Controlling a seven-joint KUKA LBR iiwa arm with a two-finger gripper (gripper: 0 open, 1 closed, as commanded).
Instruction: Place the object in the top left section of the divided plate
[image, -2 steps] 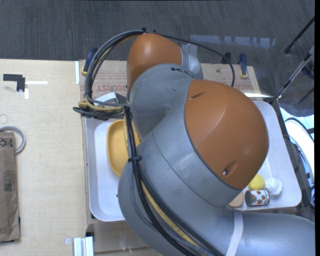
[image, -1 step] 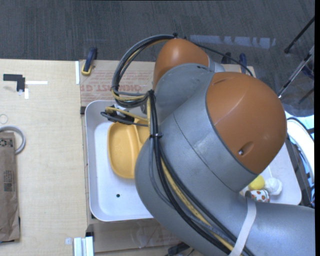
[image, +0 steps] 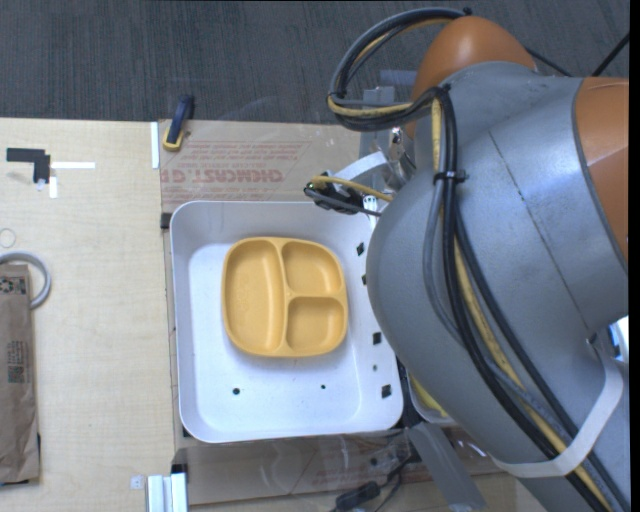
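A yellow divided plate (image: 285, 296) lies in the left white bin (image: 205, 400), slightly above the bin's middle. It has one long section on its left and two smaller sections on its right, and all three show bare yellow. The grey arm (image: 500, 260) with its orange band bulks over the right side of the view, covering the bin's right rim and everything to the right of it. No loose object shows in the bin around the plate.
Brown cardboard (image: 240, 165) lies behind the bin. A small blue and yellow clamp (image: 179, 121) sits at its far left corner. Black and yellow cables (image: 340, 195) loop off the arm near the bin's back right corner. A brown paper bag (image: 15, 370) lies on the wooden bench at far left.
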